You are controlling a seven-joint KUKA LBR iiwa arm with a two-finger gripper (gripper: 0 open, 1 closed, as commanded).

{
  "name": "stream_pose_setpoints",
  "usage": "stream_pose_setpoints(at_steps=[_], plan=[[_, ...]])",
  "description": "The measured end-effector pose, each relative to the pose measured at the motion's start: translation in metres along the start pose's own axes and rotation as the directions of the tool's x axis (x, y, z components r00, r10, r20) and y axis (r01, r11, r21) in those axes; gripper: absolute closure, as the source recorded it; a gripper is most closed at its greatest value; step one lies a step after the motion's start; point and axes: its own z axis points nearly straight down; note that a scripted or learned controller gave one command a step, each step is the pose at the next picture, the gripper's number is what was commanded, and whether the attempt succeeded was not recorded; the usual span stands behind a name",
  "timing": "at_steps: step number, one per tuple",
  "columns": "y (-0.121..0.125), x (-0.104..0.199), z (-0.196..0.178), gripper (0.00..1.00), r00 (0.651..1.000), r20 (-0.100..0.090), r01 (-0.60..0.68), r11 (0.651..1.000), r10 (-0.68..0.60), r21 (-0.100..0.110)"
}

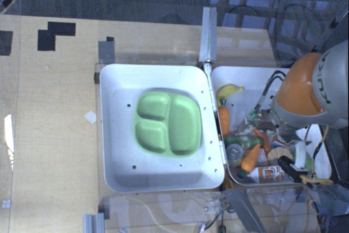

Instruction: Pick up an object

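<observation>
The right white bin [242, 76] holds a heap of small items. A yellow banana [229, 91] lies at its far left, with an orange carrot [223, 120] along the left wall. A second carrot [251, 156], a grey can [234, 153] and a brown bottle [266, 174] lie toward the near edge. My gripper [263, 124] hangs below the orange wrist band [299, 90], low over the middle of the heap. The wrist and cables hide much of it, and nothing can be seen held in it.
The left white bin [117, 117] carries a green divided plate [168, 123] in its middle. A metal bar [207, 35] runs between the bins at the back. The arm's bulk covers the right bin's right side. Pale wooden bench lies to the left.
</observation>
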Motion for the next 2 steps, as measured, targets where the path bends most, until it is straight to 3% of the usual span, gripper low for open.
stream_pose_setpoints(at_steps=[1, 2], plan=[[0.003, 0.002, -0.011, 1.00, 1.000, -0.002, 0.002, 1.000, -0.003, -0.005], [-0.013, 0.055, -0.160, 1.00, 0.999, -0.002, -0.034, 0.999, 0.034, 0.015]])
